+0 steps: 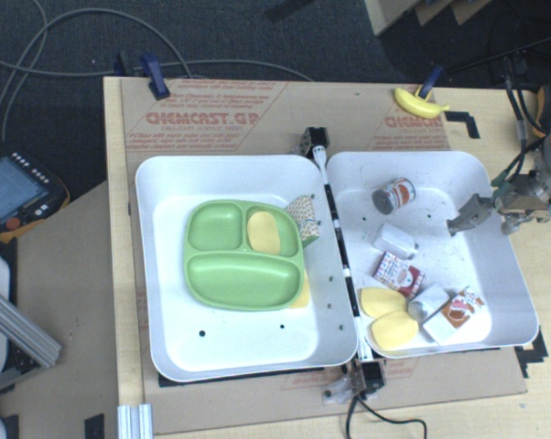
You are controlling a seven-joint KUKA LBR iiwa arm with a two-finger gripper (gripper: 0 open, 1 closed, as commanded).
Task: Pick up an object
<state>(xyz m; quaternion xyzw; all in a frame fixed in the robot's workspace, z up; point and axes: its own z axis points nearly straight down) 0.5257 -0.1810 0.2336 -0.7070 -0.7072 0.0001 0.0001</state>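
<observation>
Can (394, 195) lies on its side in the right bin (495, 245), left of the gripper (465, 218), whose fingers look apart and empty. Being round, it could roll away if nudged.

Right bin (495, 245) holds a tipped can (394, 195), white block (395, 240), red carton (397, 273), yellow pieces (388, 316), small cartons (449, 311).

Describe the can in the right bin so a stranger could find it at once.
Look at the right bin, the one the arm reaches over. Near its far end, toward the divider, the can lies on its side, apart from the packets heaped at the near end. It is the one round metal thing there: silver, with a red label.
</observation>
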